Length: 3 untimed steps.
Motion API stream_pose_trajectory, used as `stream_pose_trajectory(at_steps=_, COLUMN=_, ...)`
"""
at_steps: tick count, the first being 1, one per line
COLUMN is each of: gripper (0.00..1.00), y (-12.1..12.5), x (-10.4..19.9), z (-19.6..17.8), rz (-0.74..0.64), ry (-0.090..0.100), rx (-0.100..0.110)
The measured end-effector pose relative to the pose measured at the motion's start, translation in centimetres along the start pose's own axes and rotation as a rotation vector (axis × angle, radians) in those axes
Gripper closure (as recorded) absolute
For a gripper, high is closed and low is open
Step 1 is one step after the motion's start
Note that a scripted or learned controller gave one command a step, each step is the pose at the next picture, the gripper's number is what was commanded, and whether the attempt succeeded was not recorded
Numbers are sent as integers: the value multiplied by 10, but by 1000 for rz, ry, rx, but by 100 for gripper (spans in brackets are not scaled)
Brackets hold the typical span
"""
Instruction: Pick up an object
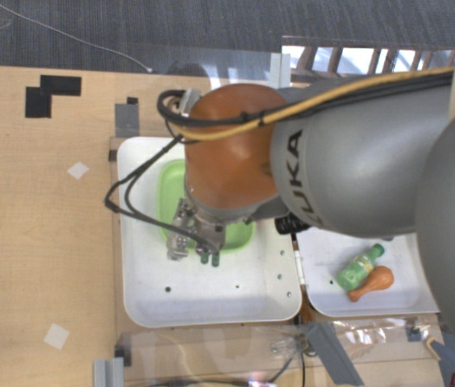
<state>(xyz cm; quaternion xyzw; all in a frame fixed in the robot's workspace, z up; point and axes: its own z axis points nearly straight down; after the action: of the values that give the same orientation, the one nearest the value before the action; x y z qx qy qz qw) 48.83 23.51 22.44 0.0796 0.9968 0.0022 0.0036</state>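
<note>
The gripper [198, 247] hangs low over a green plate [171, 192] in the left bin [211, 305], its state impossible to judge. The right bin [397, 301] holds a green bottle [360, 268] touching an orange carrot-like toy [372, 283] near its front edge.

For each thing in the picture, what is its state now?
gripper: low over the left bin, at the green object's lower edge
green object: in the left bin, partly hidden under the arm
green bottle: lying in the right bin
orange object: lying beside the bottle, touching it
</note>
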Motion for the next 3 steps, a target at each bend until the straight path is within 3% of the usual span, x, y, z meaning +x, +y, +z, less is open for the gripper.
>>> stream_pose_trajectory(at_steps=1, gripper=100, y=0, x=1, z=24, rz=-481, ry=2, rx=0)
stream_pose_trajectory(at_steps=2, gripper=100, y=2, x=-7, z=-21, rz=-784, ry=-2, rx=-2)
stream_pose_trajectory(at_steps=3, gripper=100, y=3, x=-16, z=-23, rz=-1284, ry=-2, rx=-2)
